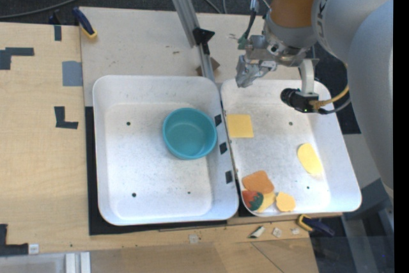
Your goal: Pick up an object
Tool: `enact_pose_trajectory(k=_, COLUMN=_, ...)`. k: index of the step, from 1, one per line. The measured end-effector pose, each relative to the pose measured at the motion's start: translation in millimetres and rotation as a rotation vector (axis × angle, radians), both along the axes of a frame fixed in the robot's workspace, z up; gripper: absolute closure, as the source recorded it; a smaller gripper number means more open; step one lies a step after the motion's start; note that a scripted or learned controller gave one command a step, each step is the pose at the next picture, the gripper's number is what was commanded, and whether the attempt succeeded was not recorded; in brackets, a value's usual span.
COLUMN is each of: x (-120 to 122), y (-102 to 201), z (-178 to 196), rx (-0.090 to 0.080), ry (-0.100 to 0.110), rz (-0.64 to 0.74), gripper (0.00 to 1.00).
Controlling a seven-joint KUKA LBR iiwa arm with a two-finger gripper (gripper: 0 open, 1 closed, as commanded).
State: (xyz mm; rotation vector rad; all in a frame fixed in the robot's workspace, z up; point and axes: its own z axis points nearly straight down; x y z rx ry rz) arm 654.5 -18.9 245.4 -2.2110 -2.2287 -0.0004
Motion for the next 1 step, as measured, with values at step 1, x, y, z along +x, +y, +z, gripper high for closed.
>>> enact_pose_trajectory(k=1, x=-5.3, y=56.0, z=-3.5, rx=-0.001, ry=0.001, rz=-0.001, gripper=1.0)
